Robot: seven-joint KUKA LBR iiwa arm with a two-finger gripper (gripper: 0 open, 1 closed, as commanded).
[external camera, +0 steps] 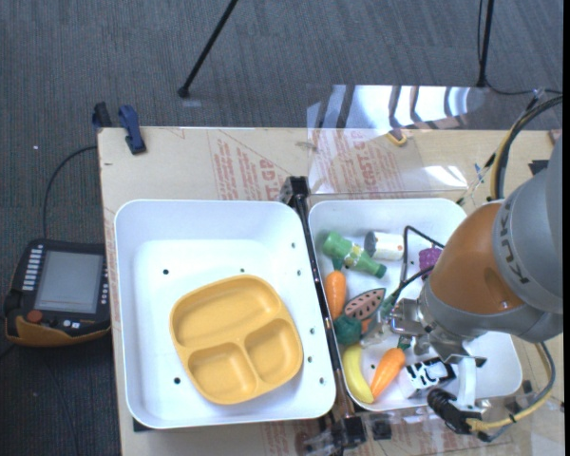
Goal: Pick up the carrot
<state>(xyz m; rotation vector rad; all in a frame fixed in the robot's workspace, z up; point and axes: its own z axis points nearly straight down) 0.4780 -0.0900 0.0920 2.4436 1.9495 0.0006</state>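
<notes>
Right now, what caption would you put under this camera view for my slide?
Robot arm reaches into the right bin of toy food beside a carrot; a yellow tray sits in the left bin.

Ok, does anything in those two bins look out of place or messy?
Nothing looks spilled or damaged. The toy food is just bunched at the left side of the right bin: two carrots, a banana, a green bottle. The yellow tray sits slightly askew in the left bin.
</notes>
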